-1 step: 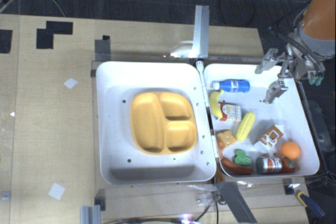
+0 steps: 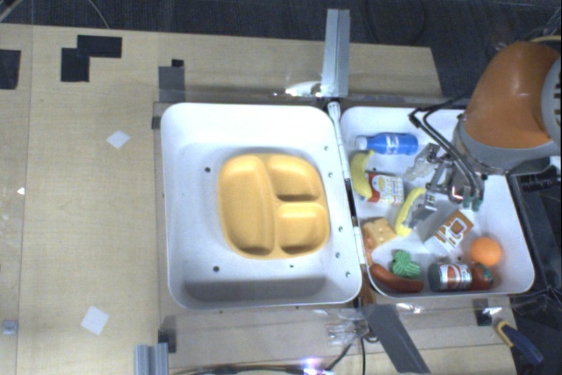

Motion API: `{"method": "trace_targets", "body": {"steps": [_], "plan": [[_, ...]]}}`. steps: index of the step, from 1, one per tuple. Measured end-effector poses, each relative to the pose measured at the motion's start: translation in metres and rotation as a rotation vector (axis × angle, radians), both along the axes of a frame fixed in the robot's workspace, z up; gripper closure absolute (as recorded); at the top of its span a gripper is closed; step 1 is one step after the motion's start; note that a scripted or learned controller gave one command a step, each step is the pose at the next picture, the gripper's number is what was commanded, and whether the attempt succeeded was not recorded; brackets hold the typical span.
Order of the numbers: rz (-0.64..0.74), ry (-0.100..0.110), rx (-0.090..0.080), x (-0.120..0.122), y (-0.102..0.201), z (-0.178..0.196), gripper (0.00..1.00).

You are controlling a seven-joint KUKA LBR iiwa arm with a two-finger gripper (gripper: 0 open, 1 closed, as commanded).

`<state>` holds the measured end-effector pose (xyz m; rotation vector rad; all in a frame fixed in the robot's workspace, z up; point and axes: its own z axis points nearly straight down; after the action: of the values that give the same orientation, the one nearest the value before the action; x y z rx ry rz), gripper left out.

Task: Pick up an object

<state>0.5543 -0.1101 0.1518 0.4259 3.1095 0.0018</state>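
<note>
Over the right bin (image 2: 518,215), the gripper (image 2: 436,196) hovers above cluttered toy groceries (finger state indiscernible); yellow tray (image 2: 270,205) sits left.

A yellow divided tray (image 2: 269,204) lies in the middle of the left white bin (image 2: 189,189), well clear of its walls. The bin sits on a pale wooden bench (image 2: 79,215), whose far-left edge bears black tape patches (image 2: 88,54).

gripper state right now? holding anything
Gripper: down low in the right bin among the items; open or shut cannot be told, and nothing can be seen held.
</note>
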Motion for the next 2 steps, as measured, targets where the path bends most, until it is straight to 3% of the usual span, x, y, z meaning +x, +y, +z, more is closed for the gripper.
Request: {"method": "trace_targets", "body": {"steps": [1,2], "plan": [[0.134,-0.008,0.0,0.007,0.057,0.036,0.0],[0.422,-0.019,-0.008,-0.003,0.028,-0.045,0.0]]}}
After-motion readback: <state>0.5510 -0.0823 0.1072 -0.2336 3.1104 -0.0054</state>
